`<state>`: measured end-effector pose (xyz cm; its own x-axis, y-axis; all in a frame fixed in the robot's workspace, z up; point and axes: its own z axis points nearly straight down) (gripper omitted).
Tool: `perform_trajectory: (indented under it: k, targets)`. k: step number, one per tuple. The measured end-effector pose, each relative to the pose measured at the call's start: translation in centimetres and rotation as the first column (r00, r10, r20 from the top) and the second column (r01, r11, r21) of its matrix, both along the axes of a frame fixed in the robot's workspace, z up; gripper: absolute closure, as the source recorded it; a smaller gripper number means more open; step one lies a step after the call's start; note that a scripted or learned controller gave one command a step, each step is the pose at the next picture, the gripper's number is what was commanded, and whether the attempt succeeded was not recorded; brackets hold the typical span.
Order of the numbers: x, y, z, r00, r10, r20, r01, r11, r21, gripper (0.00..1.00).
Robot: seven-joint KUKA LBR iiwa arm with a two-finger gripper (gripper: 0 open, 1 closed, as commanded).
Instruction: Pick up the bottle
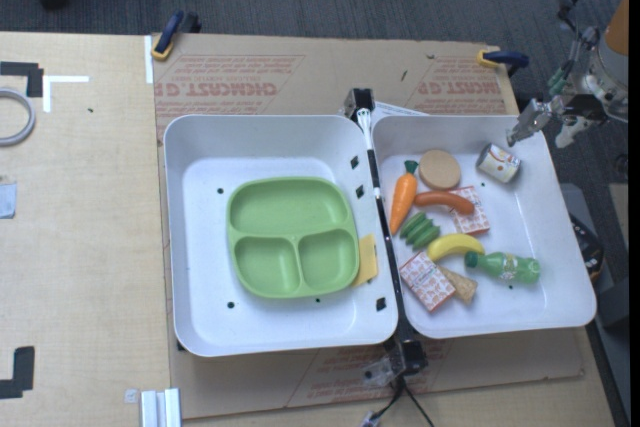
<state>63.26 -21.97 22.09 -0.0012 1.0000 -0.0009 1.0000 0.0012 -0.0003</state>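
The gripper (pixel 545 120) is located at the far right corner of the right bin (pixel 560 310), above the bin's rim. Its metal fingers (pixel 527 123) point down and to the left toward the bin interior. The fingers appear spread, with one finger low near the bin corner and the other further right; the exact width of the opening cannot be judged. Nothing is seen between the fingers. The lower fingertip is just beside a small white and tan carton (pixel 498 163), which lies tilted in the far right corner of the bin; contact between the two cannot be confirmed.

The green bottle (pixel 503 265) lies on its side on the floor of the right bin, near the right wall and toward the near side. It is well apart from the gripper. A banana (pixel 455 247) lies just beside the bottle's left end.

Other contents of the right bin:
- a carrot (pixel 401 199), along the left wall;
- a round tan disc, resembling a cookie (pixel 439 169);
- a sausage (pixel 445 201);
- a green vegetable piece (pixel 419 231);
- two red-and-white patterned packets (pixel 428 281).

The left bin (pixel 190 305) contains a green divided plate (pixel 293 237) with three compartments. A yellow piece (pixel 367 258) lies against its right edge.
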Motion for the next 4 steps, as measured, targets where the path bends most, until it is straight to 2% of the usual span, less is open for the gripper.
perform_trajectory:
  k: [1,2,3,4]
  targets:
    - [0.1,0.0,1.0,1.0,0.003,0.001,-0.003,1.0,-0.002,1.0]
    - [-5.2,3.8,3.6,0.975,0.224,0.0,-0.224,0.975,0.0,1.0]
    - [-10.7,12.8,-2.9,0.983,0.185,0.0,-0.185,0.983,0.0,1.0]
    - [-15.2,18.3,-2.9,0.989,0.15,0.0,-0.15,0.989,0.001,1.0]
